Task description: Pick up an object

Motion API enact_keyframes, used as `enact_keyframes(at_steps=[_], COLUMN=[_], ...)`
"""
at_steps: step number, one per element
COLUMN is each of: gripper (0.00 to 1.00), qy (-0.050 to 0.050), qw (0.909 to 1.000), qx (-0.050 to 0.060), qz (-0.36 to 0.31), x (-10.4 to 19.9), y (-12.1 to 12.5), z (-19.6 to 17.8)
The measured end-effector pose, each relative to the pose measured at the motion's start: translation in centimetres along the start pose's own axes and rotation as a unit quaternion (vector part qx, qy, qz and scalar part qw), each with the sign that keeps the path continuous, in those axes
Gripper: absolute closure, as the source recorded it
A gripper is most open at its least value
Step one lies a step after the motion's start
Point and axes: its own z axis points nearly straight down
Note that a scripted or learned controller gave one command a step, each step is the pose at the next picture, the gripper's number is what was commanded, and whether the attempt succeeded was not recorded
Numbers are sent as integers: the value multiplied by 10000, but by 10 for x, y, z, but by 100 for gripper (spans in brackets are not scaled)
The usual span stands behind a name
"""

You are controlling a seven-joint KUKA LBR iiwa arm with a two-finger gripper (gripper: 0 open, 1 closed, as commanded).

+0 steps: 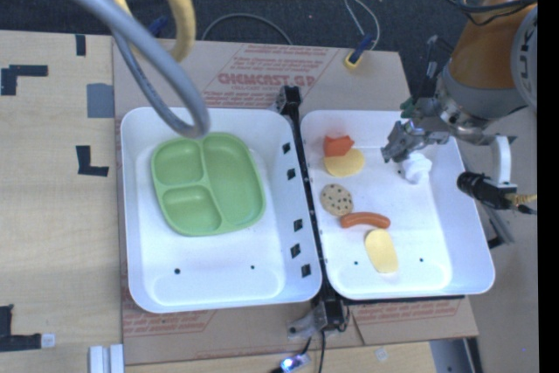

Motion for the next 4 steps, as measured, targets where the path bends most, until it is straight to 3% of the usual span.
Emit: enact_keyframes(at_steps=[3,4], gripper=[100,100], qy=[-2,-6], qw=[10000,10000], qx=[7,7], qz=[4,8], x=[153,206], y=[-54,-75], z=[-3,12])
